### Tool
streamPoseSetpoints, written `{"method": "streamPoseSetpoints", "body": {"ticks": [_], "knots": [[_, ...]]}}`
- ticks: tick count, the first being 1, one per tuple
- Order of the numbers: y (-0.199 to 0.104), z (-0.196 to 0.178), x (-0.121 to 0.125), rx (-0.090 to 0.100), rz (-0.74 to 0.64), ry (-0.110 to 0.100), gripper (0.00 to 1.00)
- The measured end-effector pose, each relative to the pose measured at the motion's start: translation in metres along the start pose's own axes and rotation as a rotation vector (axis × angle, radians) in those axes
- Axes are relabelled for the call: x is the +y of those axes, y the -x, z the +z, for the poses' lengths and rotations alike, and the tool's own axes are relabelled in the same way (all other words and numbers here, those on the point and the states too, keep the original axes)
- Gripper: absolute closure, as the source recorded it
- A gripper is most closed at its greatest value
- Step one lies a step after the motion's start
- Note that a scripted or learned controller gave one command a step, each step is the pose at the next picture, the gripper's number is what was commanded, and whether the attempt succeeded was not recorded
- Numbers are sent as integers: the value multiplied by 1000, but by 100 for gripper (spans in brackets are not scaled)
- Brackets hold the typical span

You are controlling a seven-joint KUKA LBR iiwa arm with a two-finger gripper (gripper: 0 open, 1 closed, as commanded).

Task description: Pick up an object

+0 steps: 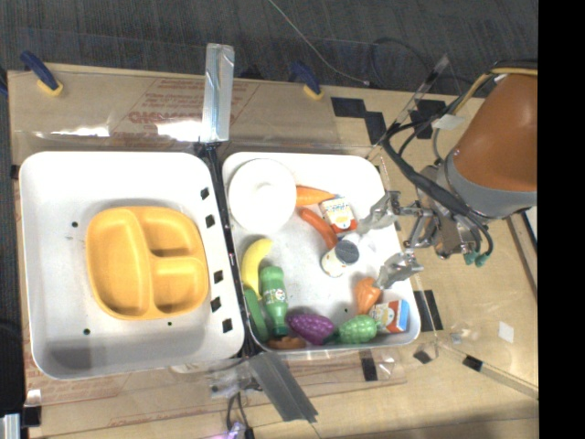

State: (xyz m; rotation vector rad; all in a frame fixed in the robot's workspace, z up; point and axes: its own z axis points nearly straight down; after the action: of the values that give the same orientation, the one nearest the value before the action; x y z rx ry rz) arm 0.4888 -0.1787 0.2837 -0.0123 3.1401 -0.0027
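fingers (pixel 377 216) of the gripper (pixel 386 242) spread wide apart, holding nothing, above the right bin (pixel 366 167) near a small bottle (pixel 339 256); arm (pixel 494 154) reaches in from the right.

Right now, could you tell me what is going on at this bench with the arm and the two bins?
The arm's gripper hangs open over the right bin, which holds toy food: a banana, a green bottle, purple grapes, a white plate and more. Nothing sits between its fingers, so no pick has been made. The left bin holds a yellow divided tray.
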Motion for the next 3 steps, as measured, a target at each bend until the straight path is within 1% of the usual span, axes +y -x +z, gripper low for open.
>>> {"method": "streamPoseSetpoints", "body": {"ticks": [1, 2, 3], "knots": [[19, 190, -31, -6, -63, -1, 0], [60, 191, -20, -2, -149, 1, 0], [91, 190, -30, -3, -256, 0, 0]]}}
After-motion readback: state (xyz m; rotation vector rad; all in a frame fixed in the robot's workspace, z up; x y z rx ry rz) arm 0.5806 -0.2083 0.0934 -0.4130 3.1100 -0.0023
